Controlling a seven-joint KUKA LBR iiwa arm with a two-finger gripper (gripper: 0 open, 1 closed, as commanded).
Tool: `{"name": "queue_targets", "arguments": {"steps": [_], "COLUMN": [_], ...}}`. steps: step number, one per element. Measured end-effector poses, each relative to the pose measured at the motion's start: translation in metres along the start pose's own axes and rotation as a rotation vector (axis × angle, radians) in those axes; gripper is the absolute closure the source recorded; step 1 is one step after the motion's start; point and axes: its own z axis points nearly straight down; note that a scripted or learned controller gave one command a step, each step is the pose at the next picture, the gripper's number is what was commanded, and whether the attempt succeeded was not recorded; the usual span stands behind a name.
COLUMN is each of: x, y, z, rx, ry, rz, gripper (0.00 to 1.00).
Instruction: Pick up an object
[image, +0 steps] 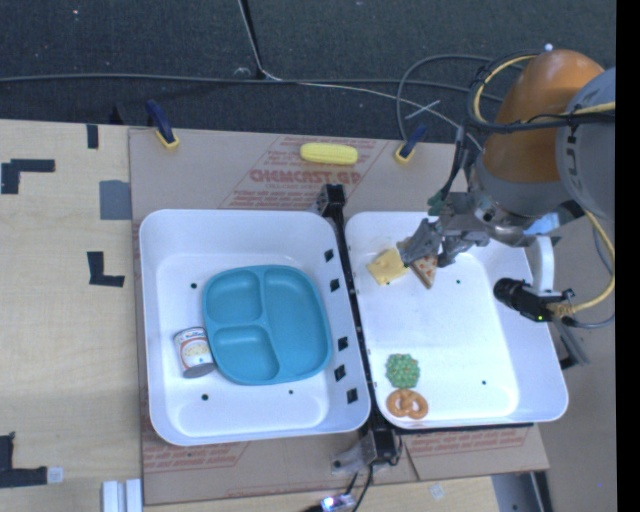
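My gripper (425, 258) is hovering over the right bin (520, 395), fingers slightly apart, touching the yellow block (386, 268) without holding it.

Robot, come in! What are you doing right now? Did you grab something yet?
End effector low in right bin, beside yellow cheese wedge. Grip unconfirmed. Broccoli and pretzel lie apart, nothing blocking.

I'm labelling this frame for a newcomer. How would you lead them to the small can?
Find the left white bin, which holds a blue divided plate. The can lies just off the plate's left edge, on the bin floor. It is the one cylinder with a printed label there.
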Motion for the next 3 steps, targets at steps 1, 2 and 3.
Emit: {"name": "queue_targets", "arguments": {"steps": [1,2,3], "x": [0.052,0.106,0.153], "y": [-0.004,-0.010,-0.020], "z": [-0.005,0.013,0.025], "rx": [0.000,0.002,0.002], "ry": [0.001,0.000,-0.001], "rz": [-0.001,-0.001,0.000], "gripper": [1.00,1.00,1.00]}}
